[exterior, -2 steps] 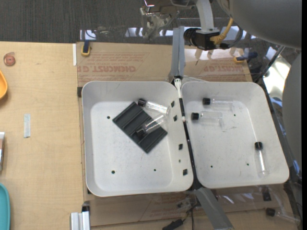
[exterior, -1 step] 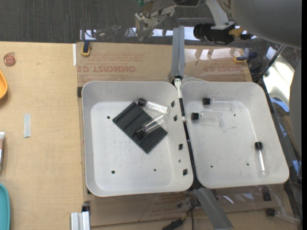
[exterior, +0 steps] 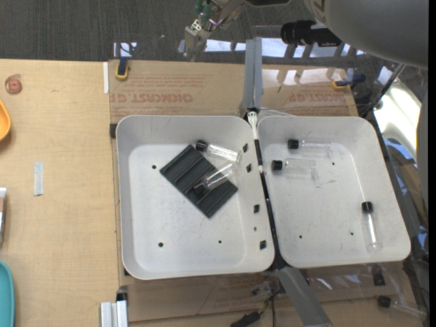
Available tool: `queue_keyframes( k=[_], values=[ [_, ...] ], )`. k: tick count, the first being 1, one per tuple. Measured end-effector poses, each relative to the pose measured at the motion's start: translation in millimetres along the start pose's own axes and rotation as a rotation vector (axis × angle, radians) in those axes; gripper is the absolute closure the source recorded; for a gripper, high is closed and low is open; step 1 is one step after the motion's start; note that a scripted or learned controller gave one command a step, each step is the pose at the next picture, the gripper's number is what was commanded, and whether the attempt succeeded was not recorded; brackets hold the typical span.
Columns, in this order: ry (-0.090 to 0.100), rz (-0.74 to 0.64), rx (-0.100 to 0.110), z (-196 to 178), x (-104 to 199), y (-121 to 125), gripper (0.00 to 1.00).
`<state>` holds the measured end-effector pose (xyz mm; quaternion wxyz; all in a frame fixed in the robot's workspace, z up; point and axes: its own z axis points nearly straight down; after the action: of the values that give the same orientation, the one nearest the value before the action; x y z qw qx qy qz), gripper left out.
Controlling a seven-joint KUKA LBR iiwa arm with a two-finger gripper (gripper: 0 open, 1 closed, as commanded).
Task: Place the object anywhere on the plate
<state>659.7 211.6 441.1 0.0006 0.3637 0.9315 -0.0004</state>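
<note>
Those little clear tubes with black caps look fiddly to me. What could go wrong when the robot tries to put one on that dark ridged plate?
The tubes in the right bin are clear and may be hard to locate. One tube lies close to that bin's wall, leaving little room for fingers. The dark ridged plate in the left bin already carries two tubes, so a new one might knock them or roll off. The gripper hangs high above, a long descent.

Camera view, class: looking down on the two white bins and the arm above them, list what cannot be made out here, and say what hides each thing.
- Gripper: small and blurred at the top edge; whether it grips anything cannot be told.
- Arm: cut off by the top and right edges.
- Clear tubes in the right bin: transparent against white, so their outlines fade; the black caps stand out.
- Dark grooved plate: two tubes cover part of it.
</note>
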Motion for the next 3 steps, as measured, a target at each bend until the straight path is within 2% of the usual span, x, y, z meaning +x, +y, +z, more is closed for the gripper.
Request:
queue_keyframes(
  k=[2,3],
  values=[
    [0.0,-0.686,-0.002,-0.9,17.7,6.2,1.0],
    [-0.001,-1.028,-0.004,-0.9,14.4,8.2,1.0]
  ],
)
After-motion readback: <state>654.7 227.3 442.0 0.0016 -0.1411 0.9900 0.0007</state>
